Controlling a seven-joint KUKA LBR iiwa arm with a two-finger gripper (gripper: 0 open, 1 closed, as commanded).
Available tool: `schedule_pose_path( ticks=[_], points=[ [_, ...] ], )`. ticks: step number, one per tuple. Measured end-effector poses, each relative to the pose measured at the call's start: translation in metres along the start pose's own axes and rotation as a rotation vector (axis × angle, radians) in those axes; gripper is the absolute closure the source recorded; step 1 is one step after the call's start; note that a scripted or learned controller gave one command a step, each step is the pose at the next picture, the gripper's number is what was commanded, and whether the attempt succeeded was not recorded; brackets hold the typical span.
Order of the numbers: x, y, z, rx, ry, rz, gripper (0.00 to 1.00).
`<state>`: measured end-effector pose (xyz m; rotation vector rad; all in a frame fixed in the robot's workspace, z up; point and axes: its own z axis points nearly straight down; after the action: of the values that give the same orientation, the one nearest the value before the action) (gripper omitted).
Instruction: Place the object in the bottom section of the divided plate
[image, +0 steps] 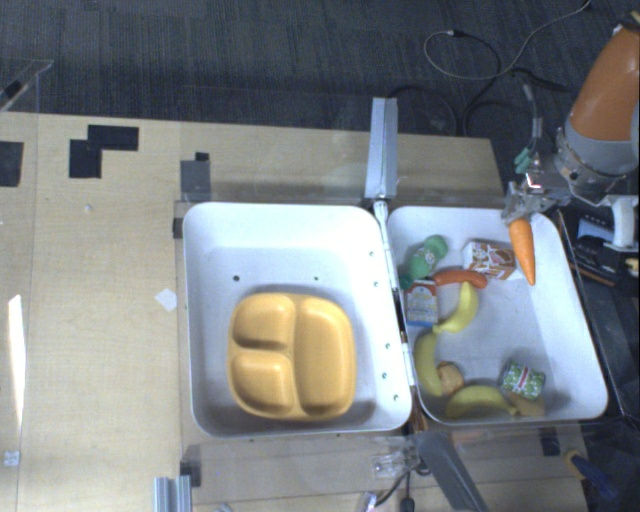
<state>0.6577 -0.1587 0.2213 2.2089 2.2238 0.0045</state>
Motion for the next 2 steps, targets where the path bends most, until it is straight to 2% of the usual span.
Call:
schedule_pose_path(
  ticks=[1,2],
  points=[
    [0.076,-0.008,0.036,0.003,0.003,-0.082,1.0],
    [0.164,0.008,0.035,0.002,0.004,0.07,1.0]
  ],
)
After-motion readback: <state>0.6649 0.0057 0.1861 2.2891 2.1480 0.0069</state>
